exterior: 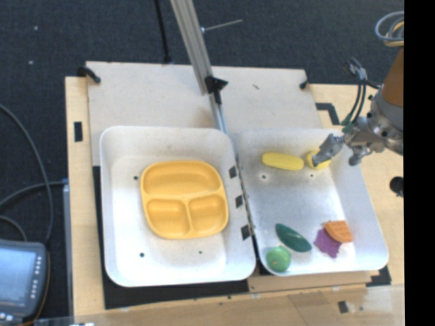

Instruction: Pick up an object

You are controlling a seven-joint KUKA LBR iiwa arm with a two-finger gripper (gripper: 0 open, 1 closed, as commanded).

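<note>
A pale wooden counter [272,80] stands on dark carpeted floor [81,19], with black cables trailing at the left and the corner of a grey screen device [20,277] at the lower left. A slanted aluminium rail [192,32] rises from the counter's back edge, probably a mount.

Two shallow white bins sit side by side on the counter, touching along their inner edges. The left bin [122,263] holds one thing: a yellow divided tray [183,198], lying flat near the middle.

The right bin [357,202] holds the loose items a pick would draw from. A yellow corn-like piece [283,161] lies near the far wall. Along the near edge sit a green round fruit [278,257], a dark green oval piece [293,238], a purple piece [327,243] and an orange piece [338,231], the last two touching.

The arm [389,107] reaches in from the right, and its gripper [325,153] sits low, just beside the corn's right end. A small yellow item [319,158] shows at the fingertips; whether the jaws are open or closed on it cannot be told.
</note>
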